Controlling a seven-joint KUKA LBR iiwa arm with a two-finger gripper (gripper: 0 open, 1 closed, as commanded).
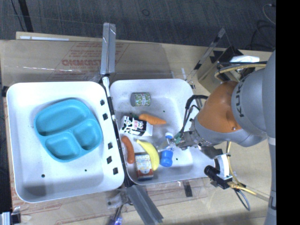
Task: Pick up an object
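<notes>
Reaching in over the right bin's (140, 84) right rim, the arm's gripper (174, 141) hangs low beside a blue bottle (166, 156). Its opening cannot be told. A banana (149, 150) and sausage (127, 148) crowd the near edge.

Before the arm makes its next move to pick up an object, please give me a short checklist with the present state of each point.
1. Objects lie in the right bin: ok; carrot, banana, sausage, blue bottle.
2. Gripper is above the right bin: ok, near the blue bottle.
3. Gripper holds an object: cannot tell.
4. Target has free space around it: not ok; banana, sausage and blue bottle crowd together.
5. Blue tray lies in the left bin: ok.
</notes>
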